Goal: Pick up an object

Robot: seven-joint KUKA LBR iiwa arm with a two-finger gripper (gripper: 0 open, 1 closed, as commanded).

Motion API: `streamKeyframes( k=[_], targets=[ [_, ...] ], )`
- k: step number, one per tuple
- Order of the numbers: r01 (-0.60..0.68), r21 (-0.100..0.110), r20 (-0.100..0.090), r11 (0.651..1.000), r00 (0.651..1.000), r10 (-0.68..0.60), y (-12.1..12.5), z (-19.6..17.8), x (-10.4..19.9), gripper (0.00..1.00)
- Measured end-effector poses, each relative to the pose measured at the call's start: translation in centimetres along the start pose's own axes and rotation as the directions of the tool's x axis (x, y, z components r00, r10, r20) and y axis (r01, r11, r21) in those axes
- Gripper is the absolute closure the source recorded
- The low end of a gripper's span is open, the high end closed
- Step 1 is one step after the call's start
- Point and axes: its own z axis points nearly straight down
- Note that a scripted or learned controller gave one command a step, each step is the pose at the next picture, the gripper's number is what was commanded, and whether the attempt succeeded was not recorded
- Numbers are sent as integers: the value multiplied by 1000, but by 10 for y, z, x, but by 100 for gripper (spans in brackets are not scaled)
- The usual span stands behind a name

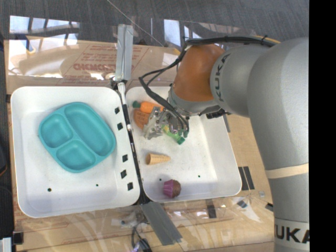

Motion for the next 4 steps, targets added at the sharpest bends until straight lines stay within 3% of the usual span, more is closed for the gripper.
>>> streamKeyframes(
  k=[1, 2, 3, 4],
  targets=[
    [37, 1, 3, 999, 999, -37, 3, -2, -33, 100],
    [-41, -3, 11, 999, 999, 41, 92, -106, 31, 100],
    [-37, 1, 5, 999, 999, 37, 91, -112, 32, 100],
    [-50, 2, -2, 999, 999, 50, 70, -100, 107, 100]
  ],
)
